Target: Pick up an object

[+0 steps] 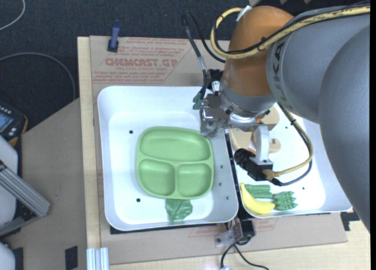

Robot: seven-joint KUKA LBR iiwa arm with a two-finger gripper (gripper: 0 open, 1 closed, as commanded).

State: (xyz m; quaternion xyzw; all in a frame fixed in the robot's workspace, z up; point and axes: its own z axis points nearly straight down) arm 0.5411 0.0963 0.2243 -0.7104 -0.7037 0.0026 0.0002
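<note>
Pale green tray, white bin

The gripper hangs at the left bin's right wall, beside a green divided plate, with a green leafy piece at the plate's near edge.

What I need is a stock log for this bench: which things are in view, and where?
Bins: 2, white, left bin beside right bin.
Divided plate: 1, light green, mid left bin.
Leafy piece: 1, darker green, left bin, near edge.
Yellow piece: 1, yellow, right bin's near-left corner.
Green stalks: small bunch, green, against yellow piece.
Tan piece: 1, pale, right bin, partly under arm.
Clip: 1, blue, beyond left bin.
Arm: 1, grey, orange band, from right.
Gripper: 1, metal, over bins' shared rim.
</note>
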